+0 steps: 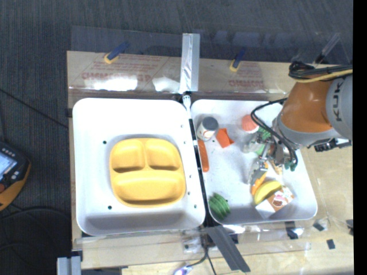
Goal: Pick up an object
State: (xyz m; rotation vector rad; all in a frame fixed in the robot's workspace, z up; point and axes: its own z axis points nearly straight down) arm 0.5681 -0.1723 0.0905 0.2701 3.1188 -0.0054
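Note:
My gripper (261,169) hangs low in the right bin (235,110), just above and touching close to a yellow banana (267,191). A white carton (276,201) with a red picture lies against the banana at the bin's front right corner. Behind the gripper lies a clear bottle with an orange cap (249,123). Further left are a small orange block (223,137), a grey-topped can (207,127), a long orange stick (202,155) along the bin's left wall, and a green leafy item (219,205) at the front.
The left bin (92,125) holds a yellow divided plate (148,171). The arm's orange band (307,107) and black cables overhang the right bin's back right corner. An orange device (10,173) sits on the floor at far left.

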